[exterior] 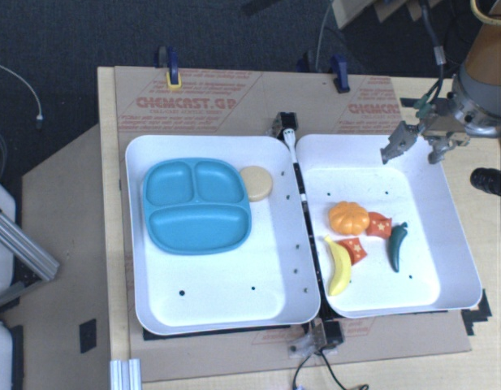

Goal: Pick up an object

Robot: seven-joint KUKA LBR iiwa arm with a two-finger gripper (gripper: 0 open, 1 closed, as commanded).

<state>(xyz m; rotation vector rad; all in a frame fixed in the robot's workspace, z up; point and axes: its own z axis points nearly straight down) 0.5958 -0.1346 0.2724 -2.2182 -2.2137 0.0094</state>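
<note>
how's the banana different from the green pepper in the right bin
The banana is yellow, the green pepper dark green. The banana looks longer and thicker than the pepper. The banana lies by the bin's left side, touching a red piece; the pepper lies further right. Both are curved and lie flat in the right bin.

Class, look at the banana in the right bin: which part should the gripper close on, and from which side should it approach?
Probably the banana at mid-length, approached from straight above, fingers closing across its narrow width. It lies flat and elongated; its upper end touches a red piece, so the lower half offers freer room. The gripper looks open.
</note>
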